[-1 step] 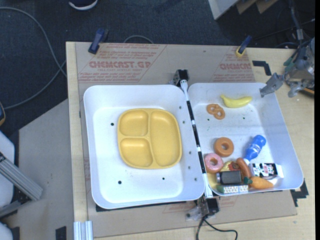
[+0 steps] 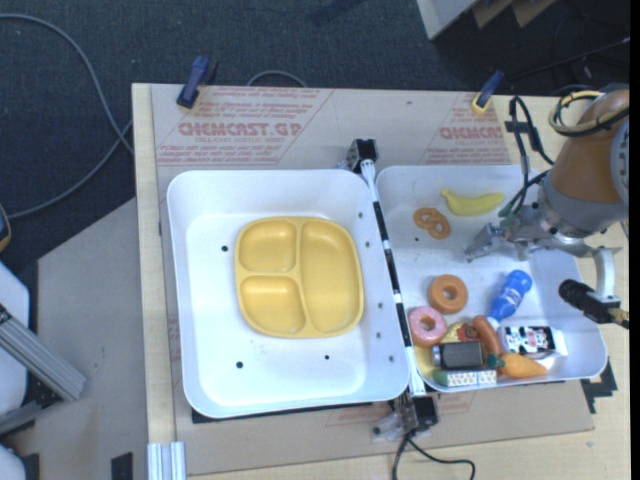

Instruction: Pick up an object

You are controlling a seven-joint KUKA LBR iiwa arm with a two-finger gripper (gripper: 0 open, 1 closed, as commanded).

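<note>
Starting at the near rim of the right bin (image 2: 405, 248), a tight pile is found around its 6 o'clock: an orange carrot (image 2: 522, 367), a small black gadget (image 2: 462, 356), a little printed carton (image 2: 528, 340) and a red sausage (image 2: 487, 335), all touching or nearly so. Nothing there is recommended for a first try, too crowded.

A bit further back, a pink donut (image 2: 428, 325) is parked against the divider at about 7 o'clock. A brown donut (image 2: 448, 293) sits just behind it, and a blue bottle (image 2: 511, 294) lies tilted near the bin's middle.

The bottle is probably the best bet. It's likely hollow plastic, so light and stiff, but smooth and rounded, so a roll or a squirt-out is expected if it's pinched near the cap. It should be taken across the middle of the body, square to its long axis. The donuts look lower and flatter, so less is offered to bite on.

The gripper (image 2: 484, 244) is seen further back again, at roughly the bottle's 11 o'clock, over bare bin floor. Whether it's open or closed can't be told from here, and nothing is seen held.

Beyond that, a pretzel (image 2: 433, 222) and a banana (image 2: 472, 202) are lying near 12 o'clock. The left bin (image 2: 180, 268) is taken up by a yellow divided plate (image 2: 299, 275).
</note>
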